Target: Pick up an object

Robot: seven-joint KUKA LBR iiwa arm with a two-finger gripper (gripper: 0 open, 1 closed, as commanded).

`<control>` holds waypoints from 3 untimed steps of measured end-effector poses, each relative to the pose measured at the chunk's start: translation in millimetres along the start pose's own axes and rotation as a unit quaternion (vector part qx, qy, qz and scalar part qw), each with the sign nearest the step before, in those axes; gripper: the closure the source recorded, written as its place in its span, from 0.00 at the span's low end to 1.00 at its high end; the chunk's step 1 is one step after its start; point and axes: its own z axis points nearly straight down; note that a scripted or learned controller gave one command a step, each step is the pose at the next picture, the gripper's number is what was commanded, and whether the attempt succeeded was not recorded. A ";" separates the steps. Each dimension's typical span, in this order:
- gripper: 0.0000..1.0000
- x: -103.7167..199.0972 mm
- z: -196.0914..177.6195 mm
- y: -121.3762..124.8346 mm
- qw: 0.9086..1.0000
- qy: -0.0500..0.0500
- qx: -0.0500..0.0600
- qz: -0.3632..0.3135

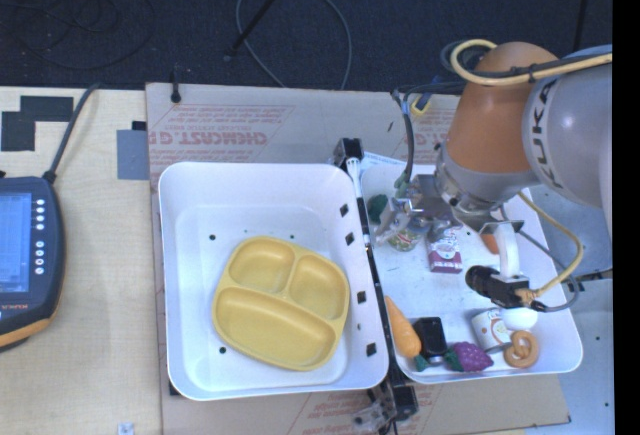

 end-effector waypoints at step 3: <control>1.00 43.8 23.1 -11.2 1.000 0.001 0.001 -0.002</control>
